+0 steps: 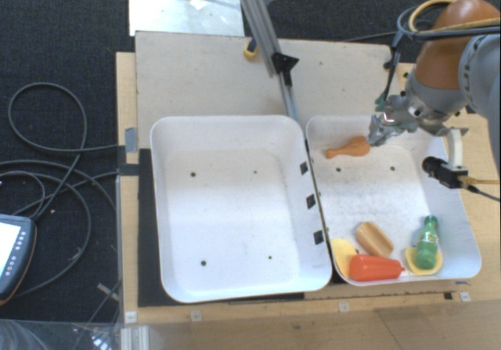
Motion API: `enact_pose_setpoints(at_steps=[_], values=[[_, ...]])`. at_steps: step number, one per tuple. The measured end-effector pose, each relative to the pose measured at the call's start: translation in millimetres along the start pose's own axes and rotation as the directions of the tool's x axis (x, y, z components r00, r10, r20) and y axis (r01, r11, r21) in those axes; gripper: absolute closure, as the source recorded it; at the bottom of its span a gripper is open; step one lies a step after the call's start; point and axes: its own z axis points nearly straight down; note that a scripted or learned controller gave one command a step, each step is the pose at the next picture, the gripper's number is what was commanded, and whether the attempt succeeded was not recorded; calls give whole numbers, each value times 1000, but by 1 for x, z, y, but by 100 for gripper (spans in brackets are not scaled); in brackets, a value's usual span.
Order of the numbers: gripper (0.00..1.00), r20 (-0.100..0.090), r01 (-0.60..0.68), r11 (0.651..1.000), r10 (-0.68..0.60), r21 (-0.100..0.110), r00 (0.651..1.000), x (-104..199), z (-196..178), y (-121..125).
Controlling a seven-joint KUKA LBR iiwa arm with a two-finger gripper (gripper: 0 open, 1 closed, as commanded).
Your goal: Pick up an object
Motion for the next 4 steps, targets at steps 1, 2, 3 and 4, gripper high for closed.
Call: enact_pose_setpoints(at_steps=[1,2,3,4], values=[[100,0,0,1000,0,1,1000,6,-47,-1],[100,1,0,1000,0,-1,1000,6,-102,2],[100,-3,3,1000,-3,7,1000,59,-92,-3],[100,-4,3,1000,-3,9,1000,109,-75,-22]])
